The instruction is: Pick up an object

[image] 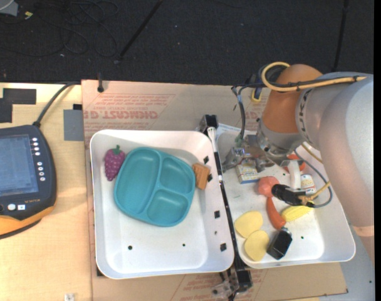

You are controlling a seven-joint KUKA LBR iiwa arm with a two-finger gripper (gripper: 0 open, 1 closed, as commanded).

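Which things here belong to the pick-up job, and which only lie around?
For the job: gripper; right bin with yellow discs, black block, orange piece.

Lying about: teal plate, purple grapes, control tablet.

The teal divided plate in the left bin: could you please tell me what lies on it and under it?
Nothing lies on the teal divided plate; its compartments are bare. It rests on the left bin floor, with purple grapes just beside its left rim. Whatever is beneath it is covered.

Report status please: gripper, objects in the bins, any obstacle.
Gripper low in right bin, grasp unclear. Two yellow chips, orange carrot, black block lie loose nearby. Left bin: teal tray, purple grapes.
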